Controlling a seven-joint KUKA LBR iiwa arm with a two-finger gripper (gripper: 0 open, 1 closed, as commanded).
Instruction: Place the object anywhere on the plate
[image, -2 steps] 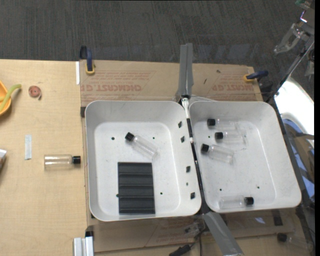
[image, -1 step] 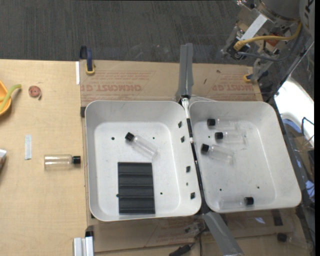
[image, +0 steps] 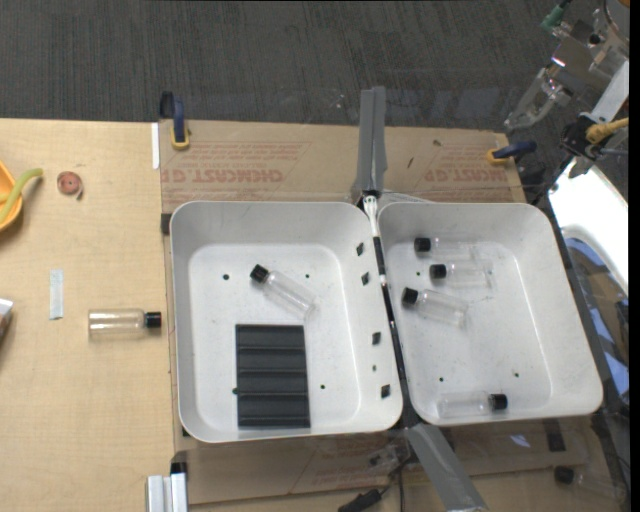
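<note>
Vial (image: 282, 287) just above black plate (image: 271, 377), L bin (image: 185, 330)

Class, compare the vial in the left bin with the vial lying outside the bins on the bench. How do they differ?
The left-bin vial lies diagonally on white plastic, cap toward upper left, just above the black ridged plate. The bench vial lies level on wood, cap pointing right. Both are clear, black-capped, lying on their sides.

I see two bins, left (image: 185, 300) and right (image: 560, 300), of smooth white plastic with a dull sheen. The vials (image: 282, 287) look like clear, glossy plastic or glass, I can't tell which, with matt black caps. The plate (image: 271, 376) is ribbed, matt black. My surface (image: 80, 400) is pale wood-grain, smooth, with brown printed cardboard (image: 260, 165) under the bins.
</note>
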